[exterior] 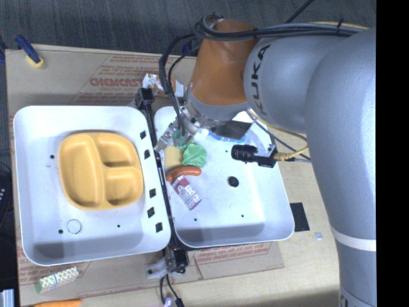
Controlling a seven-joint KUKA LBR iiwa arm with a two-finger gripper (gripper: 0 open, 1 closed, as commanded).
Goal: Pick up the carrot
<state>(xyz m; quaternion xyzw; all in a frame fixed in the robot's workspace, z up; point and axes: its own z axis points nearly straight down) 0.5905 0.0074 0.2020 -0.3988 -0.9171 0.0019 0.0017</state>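
- Looming largest on my screen is the grey arm, coming in from the right over the right bin, its orange band just above the wrist.
- At the far left I see a blue and yellow tool lying on the cardboard beyond the bins.
- Next comes the left bin, with a yellow divided tray sitting in its middle.
- Along the cardboard's near edge, below that bin, a small patterned packet lies flat.
- Right bin: the carrot rests by its left wall, on the bin floor, lying crosswise.
- Just behind the carrot sits a green leafy item, and just in front a red and white packet.
- Gripper hangs low over the bin's back left corner, beside the green item and a little behind the carrot; from here I cannot tell whether its fingers are spread or closed.
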